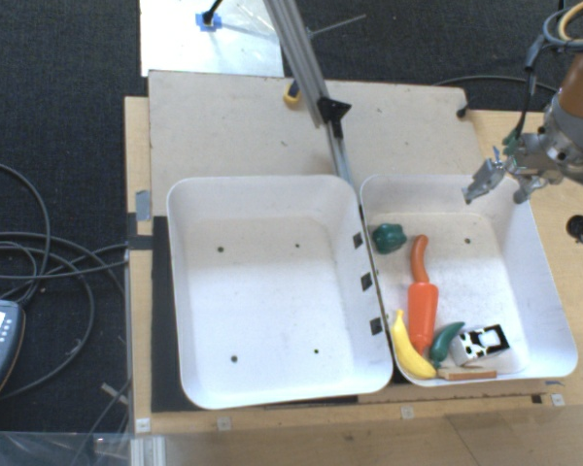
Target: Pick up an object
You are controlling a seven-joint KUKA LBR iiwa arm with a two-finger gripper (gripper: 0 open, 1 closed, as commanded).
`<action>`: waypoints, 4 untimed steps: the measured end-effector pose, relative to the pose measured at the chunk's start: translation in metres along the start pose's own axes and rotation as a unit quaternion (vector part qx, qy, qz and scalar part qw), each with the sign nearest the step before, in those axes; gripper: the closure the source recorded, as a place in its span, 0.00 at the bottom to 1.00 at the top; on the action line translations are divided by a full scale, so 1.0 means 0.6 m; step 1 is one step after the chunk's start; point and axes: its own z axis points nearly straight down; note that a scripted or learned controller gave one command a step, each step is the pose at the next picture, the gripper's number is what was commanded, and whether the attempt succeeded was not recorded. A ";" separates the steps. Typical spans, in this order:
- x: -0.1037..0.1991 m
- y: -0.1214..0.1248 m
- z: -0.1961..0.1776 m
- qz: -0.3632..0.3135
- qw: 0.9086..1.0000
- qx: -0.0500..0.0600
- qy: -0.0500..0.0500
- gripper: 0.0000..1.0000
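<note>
The arm is reaching in from the right, its end effector (497,183) hovering over the right bin's (539,289) far rim, fingers spread apart and gripping nothing. That bin is holding an orange carrot (422,299), a yellow banana (408,346), a dark green object (389,237) and a black-and-white toy (481,343).

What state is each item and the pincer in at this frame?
pincer: open, nothing between its fingers, above the right bin's far edge
orange carrot toy: lying flat in right bin
yellow banana: lying against the carrot
dark green piece: resting near the divider
left bin: upright
</note>
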 end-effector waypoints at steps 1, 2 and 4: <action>0.000 0.000 0.000 0.000 1.000 0.000 0.000 0.00; 0.014 0.011 0.083 0.000 1.000 0.002 0.000 0.00; 0.025 0.022 0.264 0.001 1.000 0.002 0.000 0.00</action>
